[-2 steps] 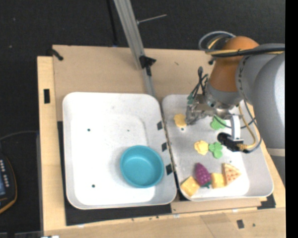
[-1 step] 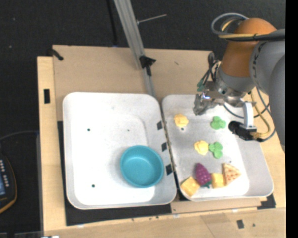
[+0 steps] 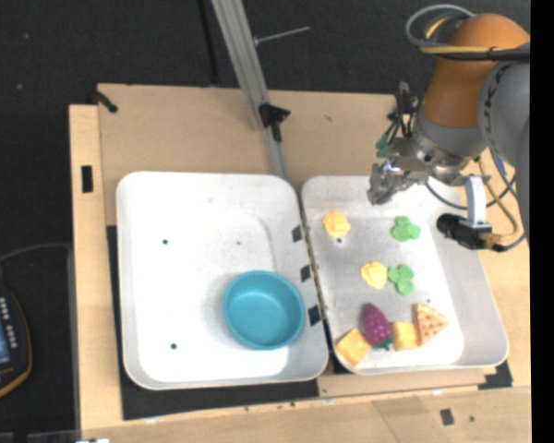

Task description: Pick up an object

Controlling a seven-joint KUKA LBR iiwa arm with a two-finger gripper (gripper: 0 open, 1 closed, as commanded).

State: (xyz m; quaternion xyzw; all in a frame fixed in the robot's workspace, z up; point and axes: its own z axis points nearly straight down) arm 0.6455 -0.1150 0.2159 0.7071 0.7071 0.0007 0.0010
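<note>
My gripper (image 3: 381, 190) hangs over the far edge of the right bin (image 3: 471, 293), below the orange band of the arm. Nothing shows between its fingers. In that bin lie small toy foods: a yellow piece (image 3: 336, 224) closest to the gripper, a green piece (image 3: 405, 230), a second yellow piece (image 3: 375, 274) beside another green one (image 3: 403, 278), a purple grape bunch (image 3: 377, 325), a yellow block (image 3: 354, 347), a small orange-yellow piece (image 3: 404, 336) and a pizza slice (image 3: 429, 322).
The left bin (image 3: 166, 247) holds a blue bowl (image 3: 263, 309) near its front right. A grey metal pole (image 3: 245, 63) slants down to the gap between the bins. A black cable part (image 3: 462, 231) hangs at the right bin's right side.
</note>
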